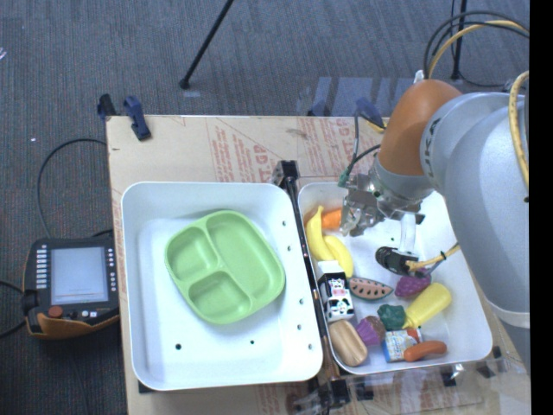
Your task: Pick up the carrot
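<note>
The two-finger metal pincer (pixel 356 219) hangs over the far left part of the right white bin (pixel 471 322); whether it is released or clenched cannot be told from this view. The small orange carrot (pixel 331 219) lies just to its left, beside the yellow plastic banana (pixel 323 242), apparently not between the tips. Nearer the camera than the pincer, this bin holds a watermelon slice (pixel 370 288), a black-and-white milk carton (pixel 337 295), a hot dog bun (pixel 348 342) and a yellow bottle (pixel 427 303). Well to its left, the left white bin (pixel 151 353) contains a green three-compartment plastic plate (pixel 225 264).
</note>
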Robot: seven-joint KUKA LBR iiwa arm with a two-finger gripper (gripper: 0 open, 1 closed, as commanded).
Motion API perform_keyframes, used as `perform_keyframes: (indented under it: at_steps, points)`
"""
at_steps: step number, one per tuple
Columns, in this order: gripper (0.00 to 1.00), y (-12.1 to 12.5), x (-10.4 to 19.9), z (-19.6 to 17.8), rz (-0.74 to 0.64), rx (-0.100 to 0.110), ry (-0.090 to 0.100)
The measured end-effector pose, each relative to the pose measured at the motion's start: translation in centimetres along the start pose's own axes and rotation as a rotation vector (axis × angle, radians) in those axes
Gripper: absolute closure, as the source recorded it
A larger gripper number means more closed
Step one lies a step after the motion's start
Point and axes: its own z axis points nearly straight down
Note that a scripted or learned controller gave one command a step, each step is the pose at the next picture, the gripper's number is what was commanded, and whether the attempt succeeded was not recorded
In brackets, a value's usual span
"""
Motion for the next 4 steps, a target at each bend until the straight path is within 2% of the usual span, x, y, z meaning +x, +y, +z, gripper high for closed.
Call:
perform_keyframes:
  at_steps: [1,2,3,4]
  points:
    - [0.0,0.0,0.0,0.0,-0.001,0.001,-0.001]
    - [0.0,0.1,-0.6,1.8,0.079,-0.001,0.001]
    - [1.0,0.1,-0.5,0.9,0.073,0.004,0.0]
    - [0.0,0.1,-0.5,0.9,0.072,0.005,0.0]
